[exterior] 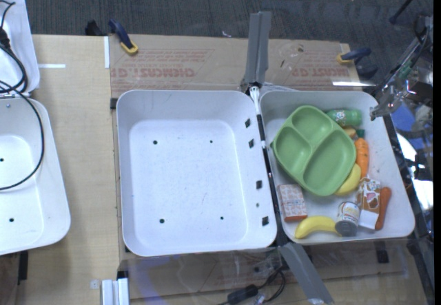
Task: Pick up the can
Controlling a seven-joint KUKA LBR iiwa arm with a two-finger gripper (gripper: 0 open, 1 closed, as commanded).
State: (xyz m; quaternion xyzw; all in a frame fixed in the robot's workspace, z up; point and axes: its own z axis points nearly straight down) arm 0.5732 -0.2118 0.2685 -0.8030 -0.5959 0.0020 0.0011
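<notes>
Wooden bench (69, 90), two shallow white bins side by side on its middle, left bin (131, 159), right bin (400, 186), flat cardboard sheet (179, 62) under their far edges, blue-and-yellow clamps (124, 38) at the far edge, white tub (34, 180) at the left edge

A single fixed camera looks down at a slant from above the bench (83, 56), far enough back to take in both white bins: the left bin (131, 159) fills the centre, the right bin (403, 221) sits toward the frame's right.
</notes>
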